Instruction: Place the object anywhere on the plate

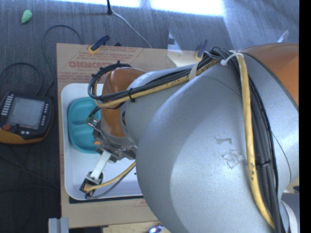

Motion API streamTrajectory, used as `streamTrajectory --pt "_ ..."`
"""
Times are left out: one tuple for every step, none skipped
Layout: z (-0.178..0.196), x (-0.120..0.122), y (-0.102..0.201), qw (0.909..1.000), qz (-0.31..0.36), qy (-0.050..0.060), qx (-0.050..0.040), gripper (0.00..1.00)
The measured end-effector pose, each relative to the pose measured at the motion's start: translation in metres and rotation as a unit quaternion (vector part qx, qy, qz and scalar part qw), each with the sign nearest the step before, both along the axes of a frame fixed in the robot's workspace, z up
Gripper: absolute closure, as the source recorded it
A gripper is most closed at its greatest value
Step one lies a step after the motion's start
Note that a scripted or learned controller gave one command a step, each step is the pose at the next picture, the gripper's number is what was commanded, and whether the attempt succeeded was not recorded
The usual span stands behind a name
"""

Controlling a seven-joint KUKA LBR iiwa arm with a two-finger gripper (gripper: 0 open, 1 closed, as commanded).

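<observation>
A teal plate [80, 125] lies in the left part of the white left bin [66, 149]. My arm fills most of the view, and its orange-banded wrist [114, 101] hangs over the bin just right of the plate. The gripper [98, 130] sits under the wrist at the plate's right edge, largely hidden by the arm. I cannot make out any object to be placed; the arm covers the rest of the bin and the right bin.
The bins rest on a brown board [77, 62] held by blue and yellow clamps [98, 42]. A teach pendant [25, 118] and cables lie on the dark floor to the left, with a small green thing [26, 16] far back.
</observation>
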State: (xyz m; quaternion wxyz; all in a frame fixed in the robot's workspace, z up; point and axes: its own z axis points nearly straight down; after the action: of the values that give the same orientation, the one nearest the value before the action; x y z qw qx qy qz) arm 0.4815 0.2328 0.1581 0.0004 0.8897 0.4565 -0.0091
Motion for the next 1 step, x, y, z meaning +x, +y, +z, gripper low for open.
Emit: streamTrajectory --pt "0.2514 0.0461 0.0002 0.9994 -0.032 -0.012 0.0045 1.00"
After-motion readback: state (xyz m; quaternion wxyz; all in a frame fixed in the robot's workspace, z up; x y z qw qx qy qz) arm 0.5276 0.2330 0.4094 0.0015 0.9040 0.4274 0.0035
